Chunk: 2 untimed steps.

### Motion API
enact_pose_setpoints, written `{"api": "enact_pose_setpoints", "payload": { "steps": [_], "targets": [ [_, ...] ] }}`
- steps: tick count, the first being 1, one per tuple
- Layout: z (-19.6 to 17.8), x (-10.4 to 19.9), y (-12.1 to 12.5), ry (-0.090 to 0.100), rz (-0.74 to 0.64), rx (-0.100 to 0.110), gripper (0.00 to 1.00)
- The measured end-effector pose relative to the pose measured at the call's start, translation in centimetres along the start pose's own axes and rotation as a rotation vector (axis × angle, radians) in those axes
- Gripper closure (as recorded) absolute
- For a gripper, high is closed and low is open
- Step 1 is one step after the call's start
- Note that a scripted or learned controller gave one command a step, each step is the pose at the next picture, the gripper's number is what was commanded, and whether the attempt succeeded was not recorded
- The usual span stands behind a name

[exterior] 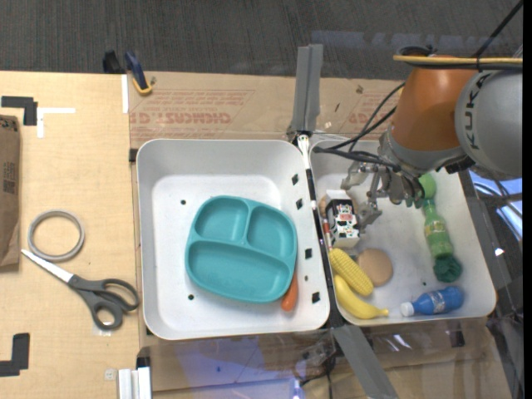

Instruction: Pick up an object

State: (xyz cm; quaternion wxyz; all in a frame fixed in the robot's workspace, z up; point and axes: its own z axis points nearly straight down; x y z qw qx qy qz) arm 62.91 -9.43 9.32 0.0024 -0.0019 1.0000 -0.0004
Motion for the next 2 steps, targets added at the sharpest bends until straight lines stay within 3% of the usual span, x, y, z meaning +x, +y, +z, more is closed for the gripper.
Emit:
{"api": "enact_pose_setpoints", "payload": {
  "steps": [1, 2],
  "targets": [
    [0.0, 5.1, -4.0, 0.002, 0.087, 0.000, 0.00],
    [0.0, 11.5, -0.2, 0.001, 0.137, 0.002, 0.00]
  ]
}}
